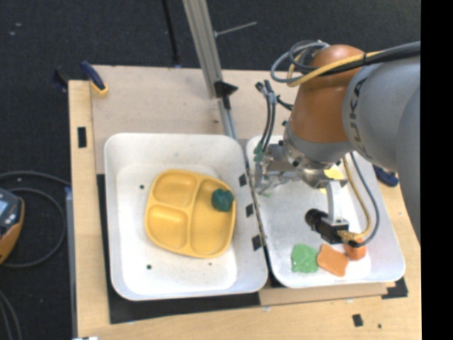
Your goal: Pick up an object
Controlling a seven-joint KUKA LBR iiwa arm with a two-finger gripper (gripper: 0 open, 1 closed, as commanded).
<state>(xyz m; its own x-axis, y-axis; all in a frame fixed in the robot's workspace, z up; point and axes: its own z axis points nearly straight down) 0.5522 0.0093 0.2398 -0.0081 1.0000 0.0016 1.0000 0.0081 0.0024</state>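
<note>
we see gripper [263, 179] hovering at right bin [382, 261] far-left corner; green piece [305, 258], orange piece [333, 260] lie nearer us, slightly right. Jaw state? can't tell.

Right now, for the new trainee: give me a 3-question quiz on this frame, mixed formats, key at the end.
1. True or false: the dark green lump lies on the yellow divided tray.
2. Which bin holds the light green piece and the orange piece?
A. the left bin
B. the right bin
C. one in each
3. Fill in: the gripper hovers over the ____ bin, close to the divide between the bins.

Key: 1 true; 2 B; 3 right.
</note>
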